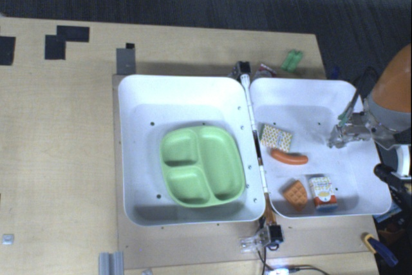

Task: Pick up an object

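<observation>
Looking down from the one camera above the bench, two white bins sit side by side in the middle of the picture. The left bin [132, 138] has a green plate [201, 165] lying flat in it, with three sections.

The right bin [302, 93] has the small things to pick from. A checked packet [276, 136] lies near the bin's left wall. Just below it is a hot dog toy [289, 157]. Lower still, near the bottom wall, a waffle toy [295, 194] sits just beside a little carton [322, 192].

The arm comes in from the right edge of the picture. Its gripper [342, 135] hangs over the right part of the right bin, above bare white floor. It is too small and blurry to see if it is spread or closed, so I cannot tell. Nothing shows in its grip.

Closest to the gripper, I think, is the hot dog toy. It lies to the left of the gripper and a bit lower in the picture, near but not touching. Its long side runs almost left to right, tipped down a little at the right end. To grab it well, the gripper would likely need to slide left and pinch across its short side. The carton is the other near choice, down and a bit left from the gripper.
</observation>
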Robot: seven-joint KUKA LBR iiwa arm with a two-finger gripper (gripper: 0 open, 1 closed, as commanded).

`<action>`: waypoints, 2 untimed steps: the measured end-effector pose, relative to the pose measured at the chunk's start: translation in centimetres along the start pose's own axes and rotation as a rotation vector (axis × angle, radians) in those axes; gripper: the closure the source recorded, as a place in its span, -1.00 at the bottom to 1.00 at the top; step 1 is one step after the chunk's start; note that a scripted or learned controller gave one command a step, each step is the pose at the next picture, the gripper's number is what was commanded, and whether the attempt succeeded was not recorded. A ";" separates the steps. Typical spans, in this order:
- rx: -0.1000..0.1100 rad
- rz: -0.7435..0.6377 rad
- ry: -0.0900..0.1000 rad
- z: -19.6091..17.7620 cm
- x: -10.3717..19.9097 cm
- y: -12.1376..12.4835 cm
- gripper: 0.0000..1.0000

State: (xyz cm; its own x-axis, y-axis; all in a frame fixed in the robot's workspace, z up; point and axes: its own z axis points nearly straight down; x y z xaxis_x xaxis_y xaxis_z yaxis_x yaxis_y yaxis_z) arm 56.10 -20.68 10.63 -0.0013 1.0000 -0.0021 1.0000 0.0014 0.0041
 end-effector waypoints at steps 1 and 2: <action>0.000 -0.001 0.001 0.0 0.1 0.0 -1.00; -0.005 -0.005 0.004 1.9 0.3 -5.8 -1.00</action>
State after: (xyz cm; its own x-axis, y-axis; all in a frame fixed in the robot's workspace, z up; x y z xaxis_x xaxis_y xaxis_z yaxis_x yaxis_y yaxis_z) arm 50.29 -20.37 8.71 -0.0060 1.0000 0.0016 0.9999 0.0060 0.0096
